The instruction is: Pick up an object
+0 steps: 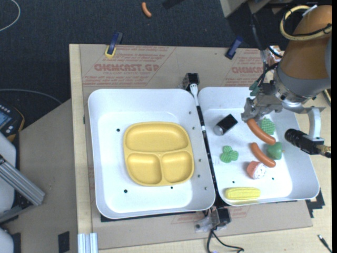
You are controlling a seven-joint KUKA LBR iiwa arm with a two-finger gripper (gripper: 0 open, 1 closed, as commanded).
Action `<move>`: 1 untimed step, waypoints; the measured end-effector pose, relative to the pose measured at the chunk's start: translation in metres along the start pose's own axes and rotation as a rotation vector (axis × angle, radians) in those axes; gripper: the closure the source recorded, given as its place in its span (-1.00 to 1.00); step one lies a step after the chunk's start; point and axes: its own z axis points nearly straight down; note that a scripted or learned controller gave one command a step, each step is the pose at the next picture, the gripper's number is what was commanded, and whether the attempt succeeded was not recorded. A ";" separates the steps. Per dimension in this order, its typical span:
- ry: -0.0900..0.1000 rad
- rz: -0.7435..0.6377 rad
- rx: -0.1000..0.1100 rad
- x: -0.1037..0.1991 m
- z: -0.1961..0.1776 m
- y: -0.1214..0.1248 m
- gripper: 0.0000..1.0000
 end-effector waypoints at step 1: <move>0.000 -0.002 -0.001 0.022 -0.001 -0.027 1.00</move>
